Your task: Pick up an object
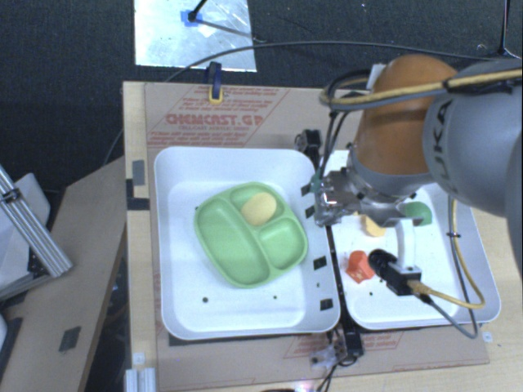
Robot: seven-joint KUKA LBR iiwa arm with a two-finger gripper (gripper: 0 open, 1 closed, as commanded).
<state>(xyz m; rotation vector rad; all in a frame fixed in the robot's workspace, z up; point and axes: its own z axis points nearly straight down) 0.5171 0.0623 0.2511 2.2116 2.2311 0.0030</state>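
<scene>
— Two bins, going L to R. What's lying in the L one?
— The left bin (181,300) is carrying a green divided plate (245,256), sitting flat near the middle. A yellow lump (260,209) is resting in the plate's upper compartment, well apart from the robot.
— And the gripper?
— The gripper (325,204) is hanging over the divider between the bins, at the near-left edge of the right bin (368,305). The arm (482,129) is covering most of it from above, so I'm not able to tell whether it's open or closed. Nothing is showing in its grasp.
— R bin contents?
— An orange piece (357,266) is lying just right of the divider, below the gripper. A pale yellow piece (373,228) is peeking out from under the wrist, and a green piece (419,214) is poking out further right, partly hidden.
— So which step are we tagging?
— Judging approach / pre-grasp: no obj lifted yet, pick not done. All four loose things are looking like candidates; the pale yellow and orange pieces are sitting nearest.
— Next move needing what?
— Prob. centring over one piece, then descending straight and closing on it w/o clipping the divider wall. The orange one is looking like the clearest target, since it's lying unobstructed.
</scene>
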